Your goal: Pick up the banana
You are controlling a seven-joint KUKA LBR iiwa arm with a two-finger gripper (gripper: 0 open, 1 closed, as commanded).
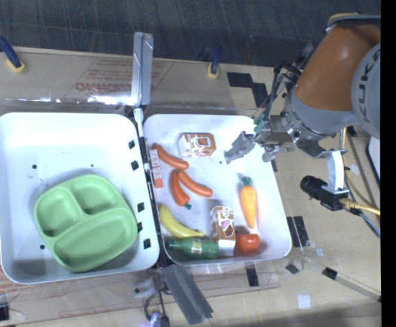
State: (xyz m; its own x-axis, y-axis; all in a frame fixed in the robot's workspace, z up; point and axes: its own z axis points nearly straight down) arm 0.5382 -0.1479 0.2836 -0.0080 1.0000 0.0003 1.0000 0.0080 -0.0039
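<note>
The yellow banana (175, 225) lies in the right bin (158, 129) near its lower left corner, just above a green bottle (192, 248). My gripper (252, 148) hangs over the bin's upper right part, well up and to the right of the banana. Its two fingers stand apart with nothing between them, one finger (238, 146) pointing left over the bin floor.
The right bin also holds three sausages (182, 182), a small carton (197, 144), a carrot (249, 204), a second carton (222, 222) and a tomato (248, 242). A green divided plate (86, 221) sits in the left bin (21, 129). The grey arm (334, 80) comes in from the right.
</note>
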